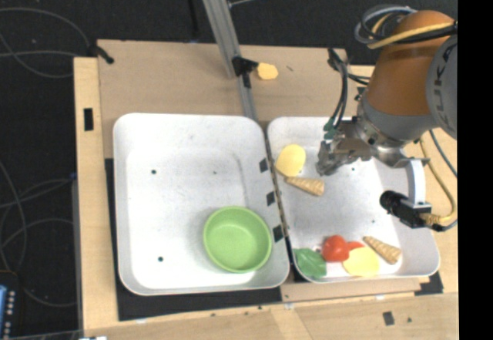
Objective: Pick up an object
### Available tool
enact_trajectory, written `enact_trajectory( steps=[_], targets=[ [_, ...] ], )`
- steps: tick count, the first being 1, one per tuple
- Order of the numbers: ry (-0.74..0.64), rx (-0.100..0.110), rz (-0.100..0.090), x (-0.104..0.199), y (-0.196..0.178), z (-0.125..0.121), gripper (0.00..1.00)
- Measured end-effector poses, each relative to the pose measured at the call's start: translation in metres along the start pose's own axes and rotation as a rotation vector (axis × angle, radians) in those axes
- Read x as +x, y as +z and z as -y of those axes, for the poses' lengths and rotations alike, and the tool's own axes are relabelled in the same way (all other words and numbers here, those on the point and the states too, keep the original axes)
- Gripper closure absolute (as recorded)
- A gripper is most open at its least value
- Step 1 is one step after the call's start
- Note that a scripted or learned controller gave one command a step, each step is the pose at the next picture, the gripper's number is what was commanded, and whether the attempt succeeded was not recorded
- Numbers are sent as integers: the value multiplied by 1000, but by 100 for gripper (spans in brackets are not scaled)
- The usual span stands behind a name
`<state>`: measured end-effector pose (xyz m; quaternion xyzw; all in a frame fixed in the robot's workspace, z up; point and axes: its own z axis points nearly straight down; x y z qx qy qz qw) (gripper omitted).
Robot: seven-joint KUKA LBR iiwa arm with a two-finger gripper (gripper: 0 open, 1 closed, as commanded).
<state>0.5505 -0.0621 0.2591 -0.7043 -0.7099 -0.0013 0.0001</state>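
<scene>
Starting at the left of my feed, I see the left bin (154, 153) holding a green bowl (237, 238) down toward its 5 o'clock corner, upright, close to the wall it shares with its neighbour. Above the bins, a metal post (219, 18) slants down across the wooden bench (154, 76), and just to the right of its foot a small yellow piece (267, 71) lies on the bare board. Moving into the right bin (350, 207), a yellow rounded object (290, 159) sits near the upper left corner, and a tan cone (306, 186) lies on its side touching it at about 5 o'clock. The gripper (329, 159) hangs just beside these two: the yellow object is at its 9 o'clock, near but apart, and the cone at roughly 7 o'clock, its wide end nearest the fingertips. I see nothing between the fingers, but from this angle I cannot tell how far apart they stand. Along the bin's lower edge, well clear at the gripper's 6 o'clock, a green piece (310, 261), a red piece (336, 247), a yellow piece (362, 262) and a second tan cone (383, 249) cluster together. The grey arm with its orange band (408, 61) enters from 2 o'clock.
</scene>
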Motion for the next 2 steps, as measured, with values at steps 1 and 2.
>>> enact_trajectory(
  steps=[1, 2],
  targets=[
    [2, 2, 2, 52, 13, 6, 100],
    [-1, -1, -1, 111, 5, 11, 100]
  ],
)
